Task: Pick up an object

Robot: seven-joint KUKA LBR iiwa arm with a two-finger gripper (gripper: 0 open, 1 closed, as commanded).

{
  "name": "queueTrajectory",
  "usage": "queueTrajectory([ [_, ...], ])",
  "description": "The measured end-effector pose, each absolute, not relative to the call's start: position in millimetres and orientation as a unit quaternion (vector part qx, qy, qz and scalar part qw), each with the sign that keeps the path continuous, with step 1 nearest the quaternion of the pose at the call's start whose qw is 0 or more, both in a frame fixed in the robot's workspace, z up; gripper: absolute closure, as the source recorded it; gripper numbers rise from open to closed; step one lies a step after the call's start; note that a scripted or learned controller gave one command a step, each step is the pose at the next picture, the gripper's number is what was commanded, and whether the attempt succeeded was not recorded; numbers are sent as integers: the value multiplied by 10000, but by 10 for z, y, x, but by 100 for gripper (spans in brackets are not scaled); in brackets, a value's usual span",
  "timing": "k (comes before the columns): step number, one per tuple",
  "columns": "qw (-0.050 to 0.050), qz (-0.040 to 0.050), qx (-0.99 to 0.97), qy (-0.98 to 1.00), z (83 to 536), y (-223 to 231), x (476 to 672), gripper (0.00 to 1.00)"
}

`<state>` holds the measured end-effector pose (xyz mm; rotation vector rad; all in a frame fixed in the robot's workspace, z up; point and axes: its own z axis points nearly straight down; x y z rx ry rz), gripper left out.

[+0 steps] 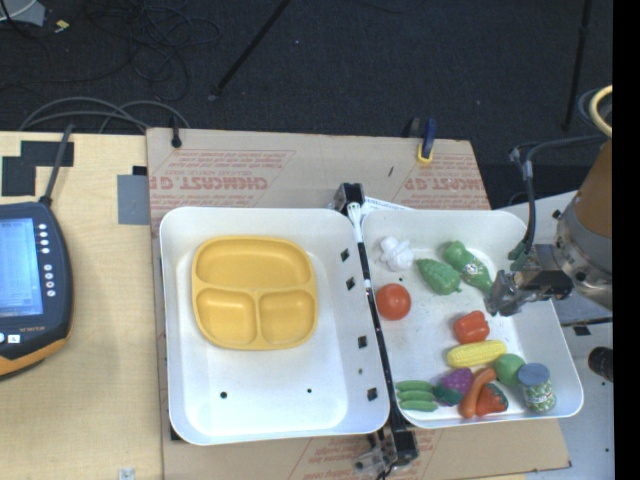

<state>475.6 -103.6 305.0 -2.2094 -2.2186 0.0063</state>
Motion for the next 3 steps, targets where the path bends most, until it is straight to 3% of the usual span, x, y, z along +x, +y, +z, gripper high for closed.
queueTrajectory([
  [1, 18, 0, -7039, -7103, 3218, -257, 4764, 100],
  [2, 41, 31, -7047, -7095, 2752, 484, 4748, 100],
  [3, -17, -12, -7071, -7071, 3666, 168, 4765, 100],
])
